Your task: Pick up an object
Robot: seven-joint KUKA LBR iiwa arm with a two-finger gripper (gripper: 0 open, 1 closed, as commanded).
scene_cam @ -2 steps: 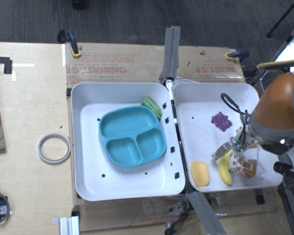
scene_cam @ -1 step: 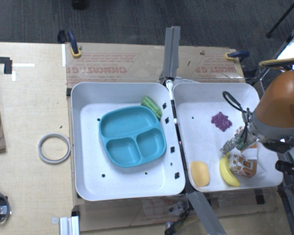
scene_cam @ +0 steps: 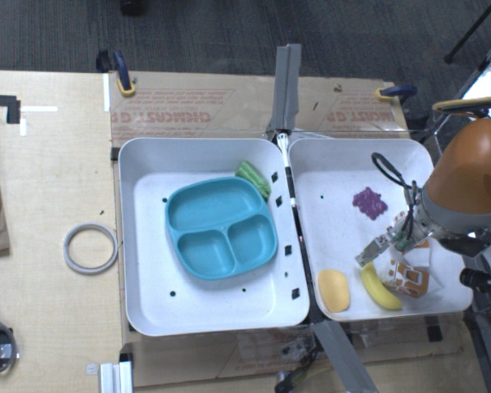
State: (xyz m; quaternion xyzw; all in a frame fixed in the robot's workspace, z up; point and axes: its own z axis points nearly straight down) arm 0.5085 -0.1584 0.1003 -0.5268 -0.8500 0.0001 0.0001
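Two white bins on our surface | tool low in right bin, above banana, near purple object | grip state: we cannot tell

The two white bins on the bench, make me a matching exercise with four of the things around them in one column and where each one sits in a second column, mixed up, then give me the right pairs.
Things
1. light blue divided plastic tray
2. purple bunch of toy grapes
3. yellow toy banana
4. grey roll of tape

Places
A. on the wooden bench, outside the bins
B. near edge of the right bin, below the gripper
C. left bin
D. middle of the right bin, well away from its near edge

Pairs: 1-C, 2-D, 3-B, 4-A
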